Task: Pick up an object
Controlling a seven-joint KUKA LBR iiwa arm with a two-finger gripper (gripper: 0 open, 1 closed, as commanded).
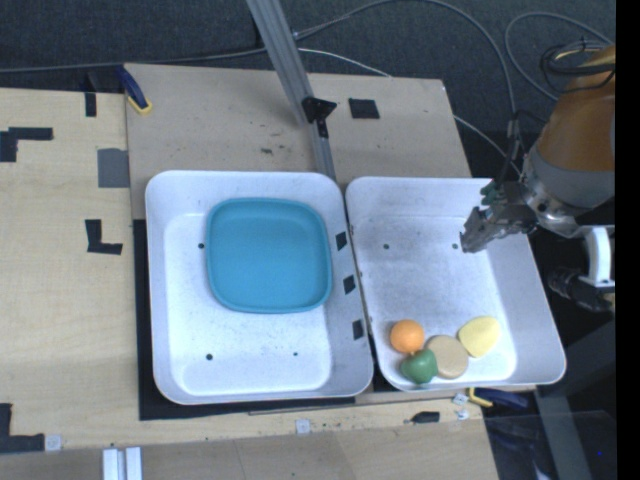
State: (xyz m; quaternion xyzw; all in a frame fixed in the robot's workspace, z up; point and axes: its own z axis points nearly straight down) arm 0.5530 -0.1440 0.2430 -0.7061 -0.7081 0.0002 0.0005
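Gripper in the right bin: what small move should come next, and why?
Probably a move toward the near edge of the right bin. The gripper sits over bare floor near the far right rim, holding nothing, while the orange ball, green ball, beige piece and yellow piece are clustered at the near edge. The yellow piece is nearest, on the cluster's outer side.
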